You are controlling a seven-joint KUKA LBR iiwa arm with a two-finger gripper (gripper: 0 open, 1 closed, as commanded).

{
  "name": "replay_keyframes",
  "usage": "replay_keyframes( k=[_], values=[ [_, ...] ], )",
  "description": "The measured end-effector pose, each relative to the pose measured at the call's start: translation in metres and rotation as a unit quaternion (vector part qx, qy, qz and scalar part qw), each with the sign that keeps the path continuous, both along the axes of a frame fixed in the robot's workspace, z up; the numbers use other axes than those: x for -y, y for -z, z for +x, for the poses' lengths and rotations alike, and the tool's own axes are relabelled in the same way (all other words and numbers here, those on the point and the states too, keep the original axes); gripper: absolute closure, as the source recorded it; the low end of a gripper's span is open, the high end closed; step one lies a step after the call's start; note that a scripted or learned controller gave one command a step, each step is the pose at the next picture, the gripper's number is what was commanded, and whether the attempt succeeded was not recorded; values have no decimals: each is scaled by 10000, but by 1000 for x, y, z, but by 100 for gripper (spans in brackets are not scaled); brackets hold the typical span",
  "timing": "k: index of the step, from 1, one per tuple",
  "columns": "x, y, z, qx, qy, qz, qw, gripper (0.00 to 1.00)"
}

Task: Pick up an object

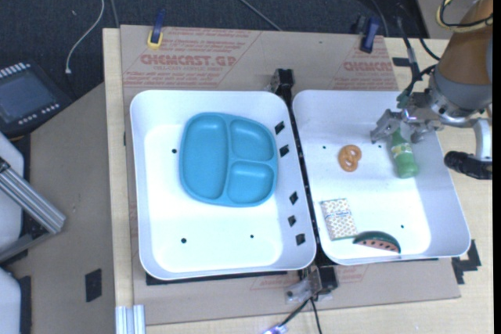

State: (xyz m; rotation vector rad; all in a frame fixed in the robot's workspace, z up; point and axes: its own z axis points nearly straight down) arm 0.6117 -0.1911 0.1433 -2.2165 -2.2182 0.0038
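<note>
Descent onto the green bottle [405, 159] is judged to be the step in hand: the tool [405, 123] is poised just above the bottle's upper end, in the right bin [438, 223] near its far right side, and whether it is open or closed cannot be told. The bottle is laid flat, its long axis running roughly from the far edge toward the near edge, cap end seemingly under the tool. A grasp across that axis is called for next.

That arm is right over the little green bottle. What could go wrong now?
The gripper sits at the top end of the green bottle, which lies flat, so it might roll or slip away. A push could also send it toward the pretzel or the right bin's wall.
</note>
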Motion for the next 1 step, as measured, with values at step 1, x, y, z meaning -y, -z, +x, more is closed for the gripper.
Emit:
replay_keyframes(
  k=[1],
  values=[
    [2, 44, 4, 92, -2, -52, 9999, 0]
  ],
)
